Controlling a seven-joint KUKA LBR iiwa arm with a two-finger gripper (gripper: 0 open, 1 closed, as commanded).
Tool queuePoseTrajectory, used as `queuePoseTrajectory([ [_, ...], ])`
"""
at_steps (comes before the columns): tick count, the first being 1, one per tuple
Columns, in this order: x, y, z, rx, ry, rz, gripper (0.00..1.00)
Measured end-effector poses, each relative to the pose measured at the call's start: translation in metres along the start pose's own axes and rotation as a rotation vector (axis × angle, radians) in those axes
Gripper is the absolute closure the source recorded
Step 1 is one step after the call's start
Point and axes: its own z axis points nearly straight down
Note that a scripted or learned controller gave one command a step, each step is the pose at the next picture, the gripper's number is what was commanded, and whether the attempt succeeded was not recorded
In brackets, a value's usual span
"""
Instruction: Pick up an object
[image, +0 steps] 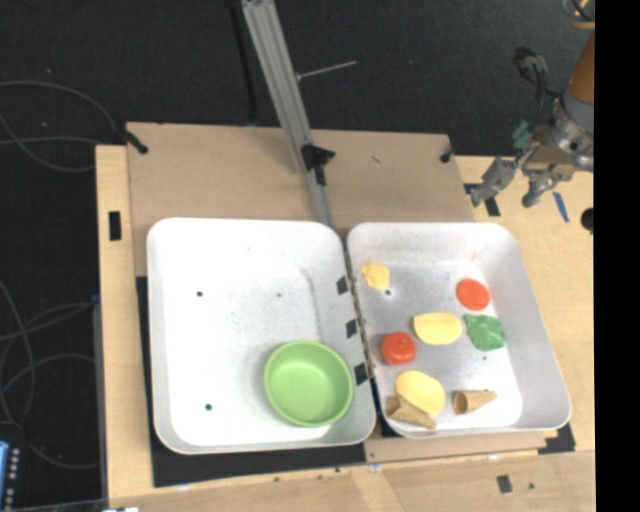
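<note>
Left bin (200, 270), well off to the pincer's lower left, holds a green bowl (308, 382) near its front right corner. Right bin (505, 250) sits just below the pincer (517, 184), w/ toy food inside: yellow lemon-ish piece (437, 328) and another yellow piece (420, 392) further down, green leafy bit (485, 332), two red-orange rounds (473, 294) (399, 348), small yellow blob (375, 276), cone (474, 401) at the front. Pincer hangs over the bench past the bin's far rim, fingers spread apart, nothing btwn them.
</note>
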Motion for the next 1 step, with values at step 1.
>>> queuePoseTrajectory([
  [1,-0.0007,-0.0003,-0.0002,0.001,-0.002,-0.001,0.0],
])
